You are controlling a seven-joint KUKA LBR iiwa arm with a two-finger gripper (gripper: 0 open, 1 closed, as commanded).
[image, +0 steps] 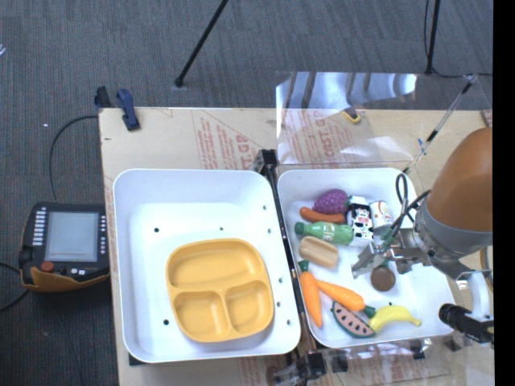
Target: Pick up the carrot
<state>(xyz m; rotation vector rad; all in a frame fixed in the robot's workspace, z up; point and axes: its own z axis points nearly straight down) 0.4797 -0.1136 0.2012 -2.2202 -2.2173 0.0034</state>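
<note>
Two orange carrots lie in the right bin (418, 328). One carrot (311, 297), with a green top, lies lengthwise along the bin's left wall. The other carrot (339, 293) lies slanted just right of it, its tip near a watermelon slice (352, 318). My gripper (378, 261) hangs over the middle of the right bin, right of and above both carrots, just over a brown round piece (383, 280). It looks open, with nothing between its fingers. The arm's grey and orange wrist (463, 199) covers the bin's right side.
The right bin also holds purple grapes (330, 201), an orange sausage-like piece (321, 215), a green bottle (326, 232), a bun (319, 252), a banana (393, 317) and white cartons (368, 215). The left bin (141, 215) holds a yellow divided plate (219, 289).
</note>
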